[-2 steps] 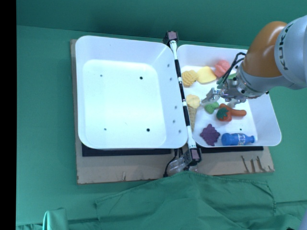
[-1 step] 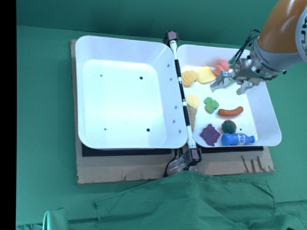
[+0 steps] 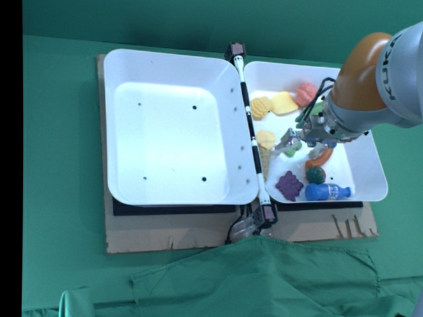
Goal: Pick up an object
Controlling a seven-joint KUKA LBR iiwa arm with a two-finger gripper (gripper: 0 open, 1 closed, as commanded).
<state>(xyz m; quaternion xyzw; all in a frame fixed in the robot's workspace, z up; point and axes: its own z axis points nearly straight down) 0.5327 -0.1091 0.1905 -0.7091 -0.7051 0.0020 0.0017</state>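
My gripper point(image 3: 289, 142) hangs low in the middle of the right bin point(image 3: 370, 177), reaching in from the right. It is right over a small green item point(image 3: 295, 148) that is partly hidden beneath it. An ice cream cone toy point(image 3: 266, 146) lies just to its left. An orange carrot-like piece point(image 3: 321, 156) lies just to its right. In front of it are purple grapes point(image 3: 289, 185), a dark green ball point(image 3: 316, 174) and a blue bottle point(image 3: 327, 191). Behind it lie a yellow ridged piece point(image 3: 260, 107), a pale yellow piece point(image 3: 285, 102) and a pink-red item point(image 3: 306, 92).
The left bin point(image 3: 119, 78) is beside the right one, with a black-and-white divider bar point(image 3: 250, 127) between them. Both bins rest on cardboard point(image 3: 165, 233) over a green bench. Green cloth point(image 3: 264, 276) is bunched at the front.
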